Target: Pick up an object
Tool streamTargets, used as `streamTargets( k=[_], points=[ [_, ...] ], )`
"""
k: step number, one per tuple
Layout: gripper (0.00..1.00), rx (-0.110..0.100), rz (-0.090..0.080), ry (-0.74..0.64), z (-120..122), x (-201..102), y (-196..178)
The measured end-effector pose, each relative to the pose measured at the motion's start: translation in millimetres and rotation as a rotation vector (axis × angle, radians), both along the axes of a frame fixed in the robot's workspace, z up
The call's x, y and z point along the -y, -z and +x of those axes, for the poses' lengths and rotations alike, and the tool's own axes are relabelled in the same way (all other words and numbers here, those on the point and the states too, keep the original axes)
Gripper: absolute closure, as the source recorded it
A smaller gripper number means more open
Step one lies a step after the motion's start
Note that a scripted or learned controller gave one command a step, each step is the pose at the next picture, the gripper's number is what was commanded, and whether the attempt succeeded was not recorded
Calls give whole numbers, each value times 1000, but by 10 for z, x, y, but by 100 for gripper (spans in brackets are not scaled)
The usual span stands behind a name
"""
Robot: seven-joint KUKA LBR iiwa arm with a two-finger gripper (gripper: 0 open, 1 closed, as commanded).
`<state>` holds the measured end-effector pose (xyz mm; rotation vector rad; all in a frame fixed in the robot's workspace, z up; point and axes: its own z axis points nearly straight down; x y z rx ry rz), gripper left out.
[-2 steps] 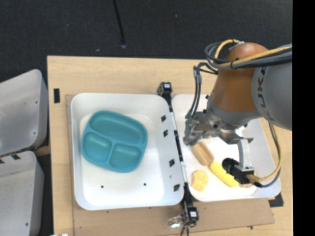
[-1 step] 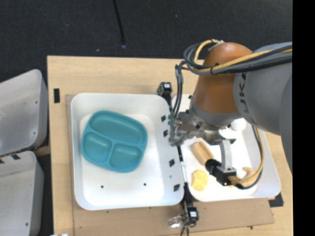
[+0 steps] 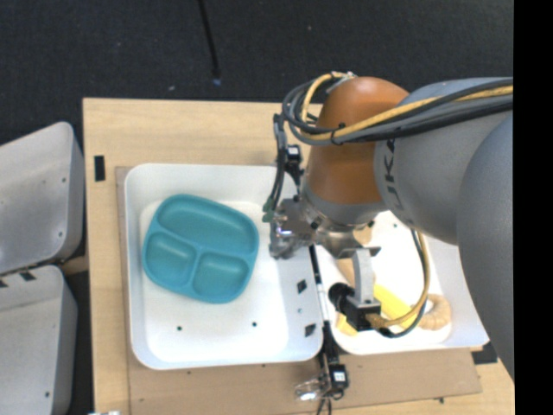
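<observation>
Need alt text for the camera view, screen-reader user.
A grey arm with an orange band reaches in from the right, over the divide between two white bins. The left bin holds a teal divided plate; in the right bin, a yellow item and a tan item lie partly under it.

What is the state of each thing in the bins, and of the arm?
Arm: reaching over right bin.
Teal plate: flat in left bin, right way up, compartments empty.
Yellow object: in right bin, partly hidden by arm.
Tan object: in right bin, partly hidden.
</observation>
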<state>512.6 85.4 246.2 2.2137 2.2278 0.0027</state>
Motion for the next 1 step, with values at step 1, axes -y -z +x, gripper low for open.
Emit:
streamTargets(
  k=[1],
  points=[
    [0,0,0,4,1,22,0]
  ],
)
